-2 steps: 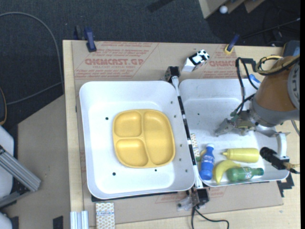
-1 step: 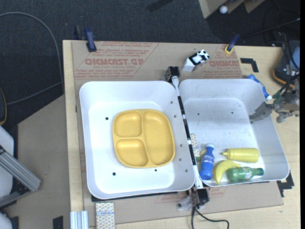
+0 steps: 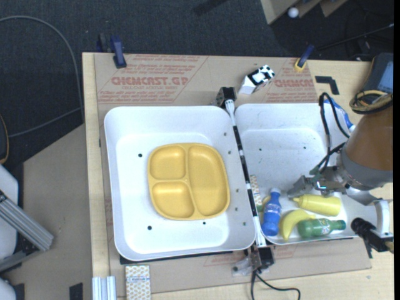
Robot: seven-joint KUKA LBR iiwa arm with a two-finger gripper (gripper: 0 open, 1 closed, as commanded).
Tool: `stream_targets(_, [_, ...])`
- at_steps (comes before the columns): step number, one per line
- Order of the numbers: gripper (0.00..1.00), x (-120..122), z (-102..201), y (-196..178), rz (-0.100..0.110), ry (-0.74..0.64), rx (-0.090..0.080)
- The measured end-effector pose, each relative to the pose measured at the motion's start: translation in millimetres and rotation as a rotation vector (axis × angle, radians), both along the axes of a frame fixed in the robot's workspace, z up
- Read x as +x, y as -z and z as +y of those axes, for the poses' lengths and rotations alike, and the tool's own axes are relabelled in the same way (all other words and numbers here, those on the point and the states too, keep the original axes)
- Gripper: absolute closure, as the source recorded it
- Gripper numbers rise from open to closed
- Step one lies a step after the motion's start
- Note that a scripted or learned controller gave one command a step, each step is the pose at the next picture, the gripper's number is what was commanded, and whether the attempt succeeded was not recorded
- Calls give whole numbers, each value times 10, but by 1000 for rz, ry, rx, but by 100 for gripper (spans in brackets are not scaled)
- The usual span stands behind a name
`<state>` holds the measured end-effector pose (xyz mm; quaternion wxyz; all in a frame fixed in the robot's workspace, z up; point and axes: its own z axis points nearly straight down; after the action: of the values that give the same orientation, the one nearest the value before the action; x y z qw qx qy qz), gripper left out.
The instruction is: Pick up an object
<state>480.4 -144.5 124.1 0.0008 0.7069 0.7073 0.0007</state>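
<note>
Gripper hovers over right bin beside yellow bottle.

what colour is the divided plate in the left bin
Yellow. The divided plate shows clearly in the camera view, lying flat in the left bin.

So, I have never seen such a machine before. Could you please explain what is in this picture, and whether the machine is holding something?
One camera looks down at a slant on a bench with two white bins. The grey and orange shape at the right is a robot arm; its end effector hangs over the right bin. The left bin holds a yellow divided plate. In the right bin's near corner lie a blue bottle, a banana, a green bottle and a yellow bottle. I cannot see anything held.
</note>
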Motion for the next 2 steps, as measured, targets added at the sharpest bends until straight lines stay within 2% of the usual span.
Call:
stream_targets(1, [0,-12,252,397,2,1,0])
stream_targets(2, [0,1246,436,391,0,-1,1])
